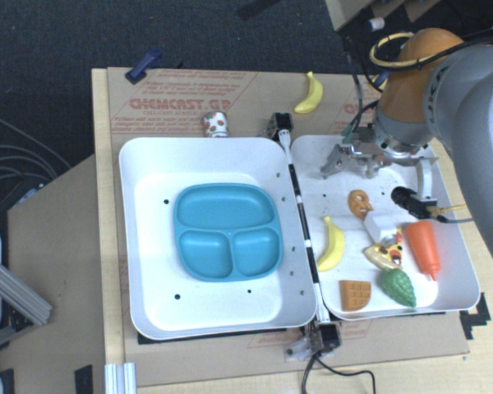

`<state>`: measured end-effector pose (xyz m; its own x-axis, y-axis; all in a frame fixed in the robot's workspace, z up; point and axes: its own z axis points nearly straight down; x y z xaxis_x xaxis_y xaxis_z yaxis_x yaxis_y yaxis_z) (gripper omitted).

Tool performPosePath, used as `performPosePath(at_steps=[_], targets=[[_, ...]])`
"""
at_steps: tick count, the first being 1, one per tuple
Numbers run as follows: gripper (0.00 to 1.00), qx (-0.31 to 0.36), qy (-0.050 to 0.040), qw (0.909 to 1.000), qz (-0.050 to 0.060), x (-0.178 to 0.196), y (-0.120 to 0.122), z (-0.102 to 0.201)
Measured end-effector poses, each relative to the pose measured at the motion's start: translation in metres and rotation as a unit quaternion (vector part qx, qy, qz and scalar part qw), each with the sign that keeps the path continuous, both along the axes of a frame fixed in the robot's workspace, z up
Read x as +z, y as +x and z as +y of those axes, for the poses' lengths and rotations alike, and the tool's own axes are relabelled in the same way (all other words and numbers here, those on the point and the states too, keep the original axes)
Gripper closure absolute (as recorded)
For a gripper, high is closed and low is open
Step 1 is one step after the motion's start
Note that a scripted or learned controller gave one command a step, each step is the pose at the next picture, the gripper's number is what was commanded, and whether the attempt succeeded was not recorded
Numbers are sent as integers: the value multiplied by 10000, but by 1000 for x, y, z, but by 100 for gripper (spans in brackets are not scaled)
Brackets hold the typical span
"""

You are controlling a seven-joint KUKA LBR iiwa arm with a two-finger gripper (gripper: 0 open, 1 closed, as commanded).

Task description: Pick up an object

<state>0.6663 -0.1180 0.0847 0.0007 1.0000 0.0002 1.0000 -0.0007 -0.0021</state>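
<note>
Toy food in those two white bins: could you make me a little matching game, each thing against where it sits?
Things:
1. blue divided plate
2. carrot
3. waffle
4. small banana

Places:
A. on the cardboard beyond the bins
B. left bin
C. near edge of the right bin
D. right side of the right bin

Pairs: 1-B, 2-D, 3-C, 4-A

My bench [189, 97] carries two white bins: the left bin [140, 220] at nine o'clock, the right bin [460, 290] at three. Toward twelve lie a yellow banana [310, 94] and a small spotted thing [216, 123], perhaps a toy.
</note>
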Motion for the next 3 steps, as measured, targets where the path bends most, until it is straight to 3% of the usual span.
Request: performPosePath(at_steps=[1, 2, 3], targets=[[0, 9, 5, 10000, 1, 0, 0, 23], [100, 11, 3, 10000, -5, 11, 1, 23], [0, 11, 2, 10000, -3, 10, 1, 23]])
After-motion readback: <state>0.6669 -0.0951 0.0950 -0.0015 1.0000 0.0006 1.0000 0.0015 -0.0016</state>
